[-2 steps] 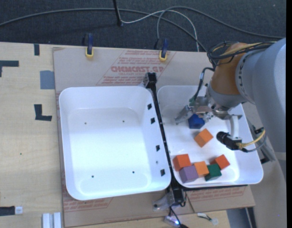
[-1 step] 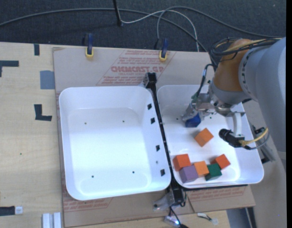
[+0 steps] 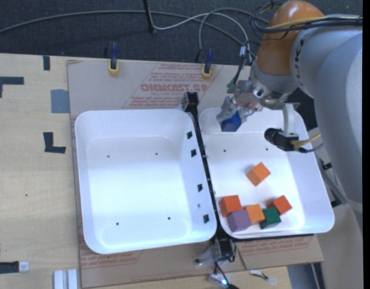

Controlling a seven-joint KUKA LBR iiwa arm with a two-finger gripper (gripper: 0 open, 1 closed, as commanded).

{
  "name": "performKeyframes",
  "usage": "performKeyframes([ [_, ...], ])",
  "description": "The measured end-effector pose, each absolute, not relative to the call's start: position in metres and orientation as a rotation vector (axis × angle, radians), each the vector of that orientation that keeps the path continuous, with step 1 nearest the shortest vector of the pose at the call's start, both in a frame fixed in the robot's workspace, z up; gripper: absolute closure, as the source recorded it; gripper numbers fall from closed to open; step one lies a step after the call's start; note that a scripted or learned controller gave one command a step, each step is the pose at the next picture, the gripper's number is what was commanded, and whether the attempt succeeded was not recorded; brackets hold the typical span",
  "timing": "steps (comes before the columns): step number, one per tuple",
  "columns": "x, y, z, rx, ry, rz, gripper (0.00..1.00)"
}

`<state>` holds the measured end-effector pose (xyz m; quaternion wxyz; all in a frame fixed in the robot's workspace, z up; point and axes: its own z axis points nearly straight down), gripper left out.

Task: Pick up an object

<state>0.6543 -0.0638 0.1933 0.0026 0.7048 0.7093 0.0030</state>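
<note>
Blue block (image 3: 231,123) | was pinched between fingers of gripper (image 3: 234,112), above far-left corner of right bin (image 3: 317,185) | step judged: lift after grasp | next: called for raising clear of rim without slip.

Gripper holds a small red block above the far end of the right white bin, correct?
Not quite. In the camera view the block between the fingers of the gripper is a small blue block, not red. It is above the far end of the right white bin.
</note>
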Motion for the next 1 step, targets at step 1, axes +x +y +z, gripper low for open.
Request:
performKeyframes([
  [1,0.6218,0.011,0.3256,2.209,2.225,0.016,1.0],
])
